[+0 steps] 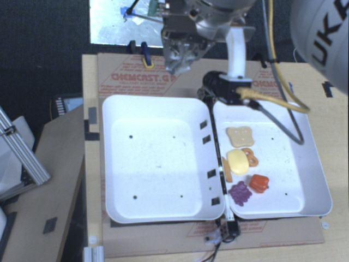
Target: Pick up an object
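claw (179, 59) high above left bin (117, 146)

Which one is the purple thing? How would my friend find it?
Look in the right white bin, where small toy foods cluster near the divider. At the front of that cluster, nearest the camera, lies the purple grape bunch. It is the only purple, bumpy piece, just left of the red pepper.

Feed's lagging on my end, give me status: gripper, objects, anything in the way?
Gripper raised above the bins' far edge, nothing in it. Toy food clustered in right bin: bread slice, yellow lemon, red pepper, purple grapes. No obstruction over them.
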Available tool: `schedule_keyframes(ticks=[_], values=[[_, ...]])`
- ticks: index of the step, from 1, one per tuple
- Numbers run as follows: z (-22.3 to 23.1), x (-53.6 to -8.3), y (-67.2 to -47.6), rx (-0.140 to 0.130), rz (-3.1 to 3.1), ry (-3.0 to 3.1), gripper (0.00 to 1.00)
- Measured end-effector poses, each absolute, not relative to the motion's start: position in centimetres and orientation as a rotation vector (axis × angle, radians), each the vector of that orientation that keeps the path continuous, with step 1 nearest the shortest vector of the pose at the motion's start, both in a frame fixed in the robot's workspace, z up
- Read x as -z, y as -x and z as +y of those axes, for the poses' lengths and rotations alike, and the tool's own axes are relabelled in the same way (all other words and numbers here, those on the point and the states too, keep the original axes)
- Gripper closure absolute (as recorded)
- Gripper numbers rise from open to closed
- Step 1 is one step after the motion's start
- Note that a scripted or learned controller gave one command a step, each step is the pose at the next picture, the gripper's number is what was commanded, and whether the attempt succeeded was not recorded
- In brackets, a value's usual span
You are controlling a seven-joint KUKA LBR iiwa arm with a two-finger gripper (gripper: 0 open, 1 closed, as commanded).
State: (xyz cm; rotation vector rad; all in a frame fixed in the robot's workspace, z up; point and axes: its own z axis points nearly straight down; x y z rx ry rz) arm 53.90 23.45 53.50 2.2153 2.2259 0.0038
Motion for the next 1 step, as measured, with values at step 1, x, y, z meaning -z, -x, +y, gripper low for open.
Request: schedule_keyframes(ticks=[1], values=[[23.42, -54.66, -53.90, -0.008, 2.227, -2.213, 1.00]])
